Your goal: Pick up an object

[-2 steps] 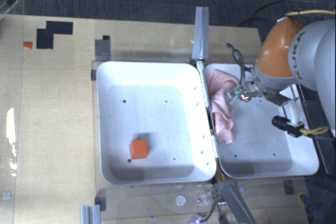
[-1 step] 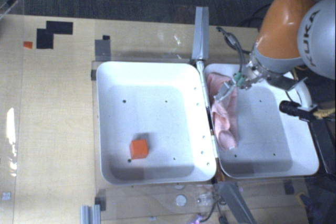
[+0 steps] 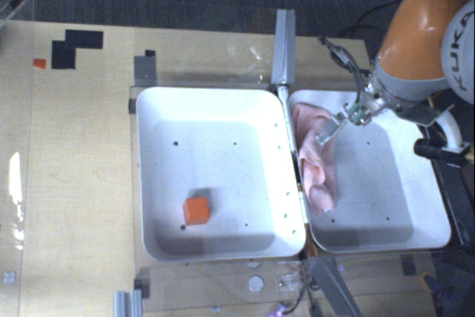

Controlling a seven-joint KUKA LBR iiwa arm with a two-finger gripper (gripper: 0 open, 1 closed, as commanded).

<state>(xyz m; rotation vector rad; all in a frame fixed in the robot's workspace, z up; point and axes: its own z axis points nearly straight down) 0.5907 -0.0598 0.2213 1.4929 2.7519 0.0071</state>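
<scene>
A crumpled pink cloth [image 3: 313, 159] lies along the left wall of the right bin [image 3: 386, 189]. My gripper [image 3: 329, 133] reaches down from the upper right, and its tip rests at the cloth's upper right edge. A small orange block [image 3: 197, 211] sits in the left bin [image 3: 215, 130], near its front left corner, far from the gripper.
A metal divider post [image 3: 283, 48] stands behind the seam between the bins. The arm's orange band [image 3: 415, 33] hangs over the right bin's back right corner. Black marks [image 3: 73, 47] and a small orange tag [image 3: 38, 64] lie on the bench at far left.
</scene>
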